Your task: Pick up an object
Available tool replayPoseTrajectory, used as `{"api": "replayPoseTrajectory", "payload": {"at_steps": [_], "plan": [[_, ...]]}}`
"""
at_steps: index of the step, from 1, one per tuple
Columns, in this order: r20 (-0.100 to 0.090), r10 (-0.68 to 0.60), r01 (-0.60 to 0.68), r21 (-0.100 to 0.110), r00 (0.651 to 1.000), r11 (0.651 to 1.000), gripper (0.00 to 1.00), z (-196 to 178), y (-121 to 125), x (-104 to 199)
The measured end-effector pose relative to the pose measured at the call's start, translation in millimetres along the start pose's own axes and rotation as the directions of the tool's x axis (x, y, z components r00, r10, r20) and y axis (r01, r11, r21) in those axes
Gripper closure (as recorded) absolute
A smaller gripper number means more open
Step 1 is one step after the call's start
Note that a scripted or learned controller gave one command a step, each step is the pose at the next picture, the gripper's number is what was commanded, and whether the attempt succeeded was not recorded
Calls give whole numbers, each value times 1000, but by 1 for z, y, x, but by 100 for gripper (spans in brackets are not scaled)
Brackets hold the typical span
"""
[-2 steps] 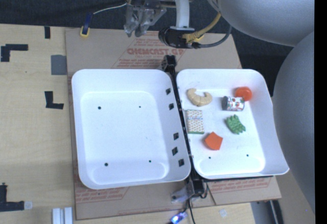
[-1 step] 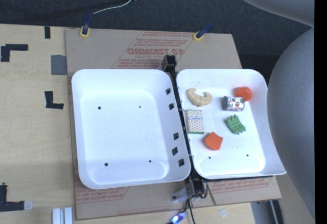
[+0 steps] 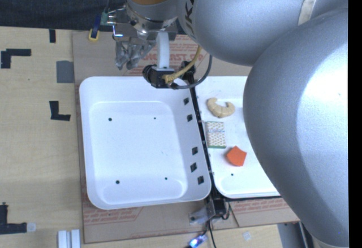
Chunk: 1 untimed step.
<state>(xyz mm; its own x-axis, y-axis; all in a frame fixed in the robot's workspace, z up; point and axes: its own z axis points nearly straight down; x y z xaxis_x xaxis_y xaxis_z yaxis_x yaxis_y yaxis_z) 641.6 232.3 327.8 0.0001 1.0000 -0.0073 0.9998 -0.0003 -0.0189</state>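
Three objects lie in the right bin: a beige curved piece at the far end, a small speckled green-and-tan block below it, and an orange block nearest the front. My gripper hangs above the cardboard just beyond the far rim of the left bin, well to the left of all three objects. Nothing shows in its grasp. The big grey arm covers the right part of the right bin.
A black cable with a tan connector hangs over the far end of the divider between the bins. Black clips line the left bin's right wall. Black tape marks sit on the bench to the left.
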Motion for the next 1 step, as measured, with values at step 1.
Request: {"api": "replayPoseTrajectory", "payload": {"at_steps": [1], "plan": [[-6,-3,3,-15,1000,1000,100,-21,2,1]]}}
